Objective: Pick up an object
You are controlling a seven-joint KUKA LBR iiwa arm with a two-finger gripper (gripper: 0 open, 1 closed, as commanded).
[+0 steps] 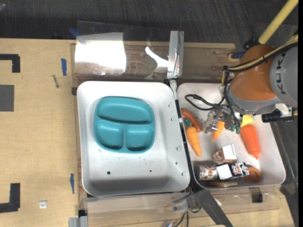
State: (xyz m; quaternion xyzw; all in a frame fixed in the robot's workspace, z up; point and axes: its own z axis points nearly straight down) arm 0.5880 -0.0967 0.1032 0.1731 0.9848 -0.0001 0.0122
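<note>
Bins sit side by side on the table, and my arm reaches in from the right over the right bin, grey body with the orange band just above the wrist. My claw hangs low in the upper middle of that bin, tangled in its own dark cables. A small orange piece shows right at its tip, but whether my claw is apart, together or clamped on it I cannot tell from this angle.

Things to pick lie all around it. To the claw's left, a carrot with a green top lies lengthwise near the bin's left wall, with a darker orange piece just above it. To the right, a larger orange-red carrot with a yellow top points toward the near edge. Below the claw sits a small white block — and along the near wall lies a row of small packaged items, red, white and dark, touching one another.

The left bin holds a teal divided plate with three compartments, lying flat in the far half.
</note>
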